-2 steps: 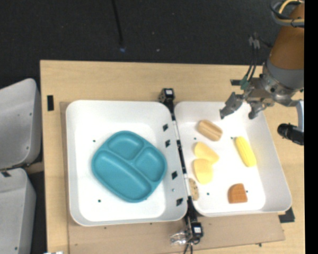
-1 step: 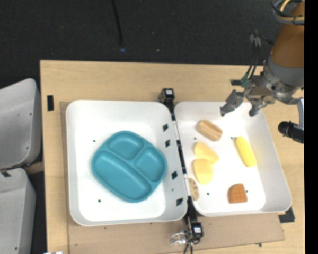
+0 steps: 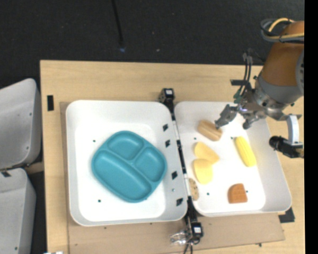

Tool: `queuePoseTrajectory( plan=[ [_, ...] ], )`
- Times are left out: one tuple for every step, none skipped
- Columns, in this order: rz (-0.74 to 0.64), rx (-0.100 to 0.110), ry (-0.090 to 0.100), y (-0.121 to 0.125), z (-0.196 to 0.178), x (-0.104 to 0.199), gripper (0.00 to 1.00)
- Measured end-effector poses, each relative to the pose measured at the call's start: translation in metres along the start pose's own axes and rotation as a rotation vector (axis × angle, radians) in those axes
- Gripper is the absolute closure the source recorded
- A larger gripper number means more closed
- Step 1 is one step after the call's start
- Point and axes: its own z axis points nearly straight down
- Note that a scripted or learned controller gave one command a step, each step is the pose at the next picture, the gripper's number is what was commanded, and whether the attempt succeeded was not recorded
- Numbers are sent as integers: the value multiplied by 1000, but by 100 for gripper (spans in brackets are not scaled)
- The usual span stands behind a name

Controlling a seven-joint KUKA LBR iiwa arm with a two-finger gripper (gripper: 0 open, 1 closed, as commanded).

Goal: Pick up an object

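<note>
In the right bin (image 3: 273, 192) lie a tan bread roll (image 3: 209, 130), a yellow corn cob (image 3: 245, 151), two pale yellow pieces (image 3: 204, 162) and a small orange-brown piece (image 3: 237, 193). My gripper (image 3: 235, 119) hangs over the bin's far part, between the roll and the corn cob, a little above them. Its two fingers stand apart, one near the roll and one above the corn. Nothing is between them, so it is open.
The left bin (image 3: 82, 142) holds a teal divided plate (image 3: 129, 165). A black clamp (image 3: 166, 95) sits at the far end of the seam between the bins. A grey-white panel (image 3: 13, 120) stands off the bench at the left.
</note>
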Motion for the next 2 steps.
queuePoseTrajectory(
  plan=[
    [3,-2,-1,9,49,-4,0],
    [2,-3,-1,7,91,-7,0]
  ],
)
